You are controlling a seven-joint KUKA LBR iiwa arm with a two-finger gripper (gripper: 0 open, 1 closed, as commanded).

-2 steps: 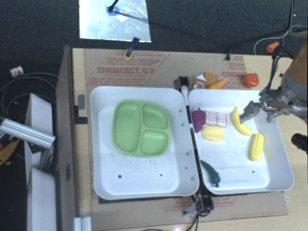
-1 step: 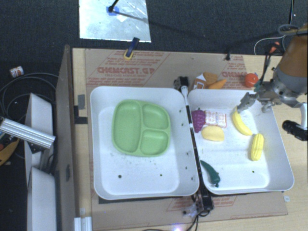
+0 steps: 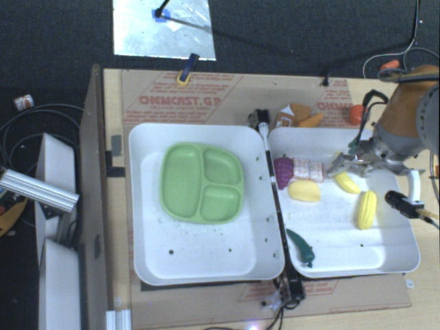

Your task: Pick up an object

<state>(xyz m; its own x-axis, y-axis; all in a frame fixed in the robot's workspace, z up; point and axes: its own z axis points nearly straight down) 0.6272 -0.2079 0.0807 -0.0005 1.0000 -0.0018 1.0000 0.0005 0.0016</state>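
In the right bin [image 3: 344, 253] lie a purple grape bunch [image 3: 283, 169], a pink-and-white packet [image 3: 309, 170], a yellow lemon [image 3: 304, 191], a small yellow banana-like piece [image 3: 347, 183], a yellow corn cob [image 3: 366, 209] and a dark green pepper [image 3: 302, 247]. My gripper [image 3: 350, 165] reaches in from the right and hangs low at the bin's back right. It is just behind the small yellow piece. Its fingers look spread open, and nothing shows between them.
The left bin [image 3: 148, 253] holds a green divided plate [image 3: 202, 182]. Orange items [image 3: 309, 119] lie on the cardboard behind the right bin. A black clamp [image 3: 262, 119] sits at the back of the ridge between the bins. Cables run at the far right.
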